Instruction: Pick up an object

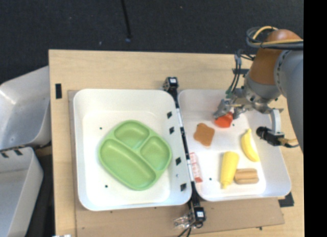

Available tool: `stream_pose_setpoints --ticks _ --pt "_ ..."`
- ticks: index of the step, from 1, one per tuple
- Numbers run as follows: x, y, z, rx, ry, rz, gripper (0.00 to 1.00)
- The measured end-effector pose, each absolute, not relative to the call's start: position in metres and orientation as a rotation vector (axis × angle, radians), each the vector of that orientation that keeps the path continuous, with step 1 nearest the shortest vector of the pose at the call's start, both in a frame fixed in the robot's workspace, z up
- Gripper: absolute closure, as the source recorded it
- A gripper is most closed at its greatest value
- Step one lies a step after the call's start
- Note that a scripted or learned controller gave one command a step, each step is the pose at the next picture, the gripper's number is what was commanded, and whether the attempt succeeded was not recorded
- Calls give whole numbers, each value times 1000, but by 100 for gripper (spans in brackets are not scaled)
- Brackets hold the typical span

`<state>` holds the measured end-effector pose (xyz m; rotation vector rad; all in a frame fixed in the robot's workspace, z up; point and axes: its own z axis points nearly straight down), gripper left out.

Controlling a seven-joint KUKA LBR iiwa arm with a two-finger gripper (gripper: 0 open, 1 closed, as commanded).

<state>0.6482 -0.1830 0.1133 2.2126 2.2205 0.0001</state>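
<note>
End effector (226,112) sits low in right bin (204,190), right over red-orange obj (223,122) at bin's far side; can't tell if open or gripping. Green tray (135,154) in left bin (92,190).

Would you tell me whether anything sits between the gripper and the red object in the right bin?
Nothing visible does. The gripper is directly at the red object; the brown piece and banana lie apart from it.

Single fixed camera above bench (127,60), slanted down over both bins (82,128)
</note>
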Motion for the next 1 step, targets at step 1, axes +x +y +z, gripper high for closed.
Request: stream_pose_setpoints --ticks 1 --pt "651 -192 162 2217 2218 4 100"
